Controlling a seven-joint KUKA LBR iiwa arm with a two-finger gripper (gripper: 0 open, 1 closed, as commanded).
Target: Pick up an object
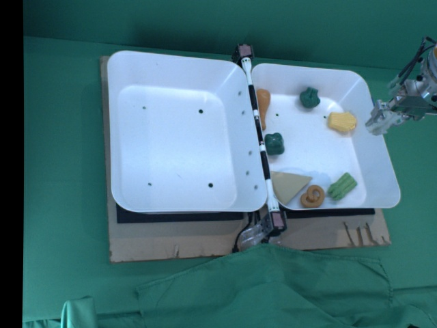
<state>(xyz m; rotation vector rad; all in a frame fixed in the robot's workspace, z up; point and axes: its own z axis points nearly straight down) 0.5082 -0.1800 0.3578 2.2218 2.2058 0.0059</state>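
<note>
The green cloth (273, 285) lies nearest the camera, bunched along the near edge of the counter (61, 149). Beyond it sit two bins; take the right bin (382, 183) as the landmark. The claw (377, 124) hangs over this bin's right rim, carrying nothing, and whether it is apart or together cannot be told. Just inside that rim, near the claw, lies the yellow piece (342, 121), the most likely target. Its long axis appears to run roughly across the bin, left to right, with its narrower end toward the claw; the shape is too small to confirm further. To perform the step well, centre the claw above the yellow piece, turn the wrist so it closes across the short axis, and descend vertically, keeping clear of the sloped rim. Other contents of the bin: a dark green piece (309, 98) at the far side, another green piece (274, 143) at the left wall, a tan wedge (290, 184), a pretzel (313, 196) and a light green piece (342, 186) at the near side.
</note>
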